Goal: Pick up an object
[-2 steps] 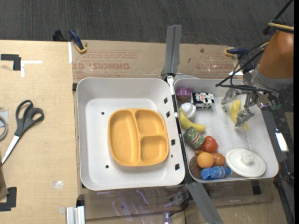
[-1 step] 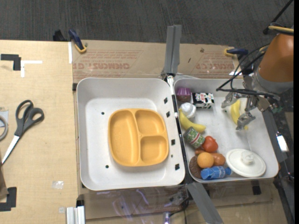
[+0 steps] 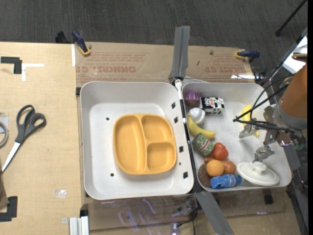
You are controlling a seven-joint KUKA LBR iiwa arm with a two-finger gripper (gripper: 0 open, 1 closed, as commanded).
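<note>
Down in the right bin, the gripper hangs with fingers spread, holding nothing; just beneath it, near the bin's near right corner, lies a round white lid with a central knob. Left of the lid sits an orange.

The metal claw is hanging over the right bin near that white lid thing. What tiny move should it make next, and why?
Probably a short drop straight down. The gripper hangs just above the white lid at the right bin's near corner, holding nothing. The lid lies apart from the crowded toy food, so it looks the easiest target.
</note>
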